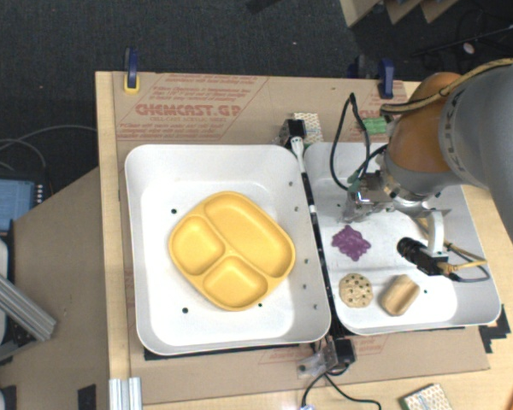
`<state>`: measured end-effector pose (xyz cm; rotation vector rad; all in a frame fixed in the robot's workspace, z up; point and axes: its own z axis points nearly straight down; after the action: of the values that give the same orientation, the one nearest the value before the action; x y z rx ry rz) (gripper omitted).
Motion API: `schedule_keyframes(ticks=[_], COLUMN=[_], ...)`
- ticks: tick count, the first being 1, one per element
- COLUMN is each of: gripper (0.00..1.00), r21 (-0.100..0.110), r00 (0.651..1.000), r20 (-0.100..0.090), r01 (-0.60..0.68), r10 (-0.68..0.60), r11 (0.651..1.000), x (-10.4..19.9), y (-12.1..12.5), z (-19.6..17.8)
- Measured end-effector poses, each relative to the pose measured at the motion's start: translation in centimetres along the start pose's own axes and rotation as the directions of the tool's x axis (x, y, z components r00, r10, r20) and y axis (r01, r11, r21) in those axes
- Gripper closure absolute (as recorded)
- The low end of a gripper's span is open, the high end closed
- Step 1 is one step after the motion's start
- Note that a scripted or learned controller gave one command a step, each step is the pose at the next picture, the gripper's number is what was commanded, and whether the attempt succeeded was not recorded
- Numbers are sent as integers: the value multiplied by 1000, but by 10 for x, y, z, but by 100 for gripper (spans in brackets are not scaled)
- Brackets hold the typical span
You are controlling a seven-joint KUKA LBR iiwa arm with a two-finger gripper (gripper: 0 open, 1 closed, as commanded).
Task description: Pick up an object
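Note:
In the right bin (470, 301) lie a purple, bumpy cluster (351, 243), a round speckled cookie (356, 289) and a tan, loaf-like piece (400, 295). My gripper (359, 202) hangs low in the bin's back left part, just behind the purple cluster and apart from it. The grey arm with its orange band (423, 131) comes in from the right and hides the bin's back right area. I see nothing held in the gripper.
The left bin (154, 178) holds a yellow plate (231, 248) with three compartments. A ridge (312, 229) divides the two bins. Brown cardboard (197, 101) lies under both, with blue clamps at its back edge.

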<state>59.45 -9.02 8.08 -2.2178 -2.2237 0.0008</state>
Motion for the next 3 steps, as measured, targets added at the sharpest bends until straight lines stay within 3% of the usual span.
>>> schedule_keyframes(ticks=[1,2,3], gripper=[100,100,0], r21=[-8,1,-2], r00=[1000,1000,1000], r20=[3,0,0], r01=[-5,-1,-3], r10=[5,1,3], r11=[1000,1000,1000], x=[-34,-4,-6], y=[-16,-22,-22], z=[-77,-1,-4])
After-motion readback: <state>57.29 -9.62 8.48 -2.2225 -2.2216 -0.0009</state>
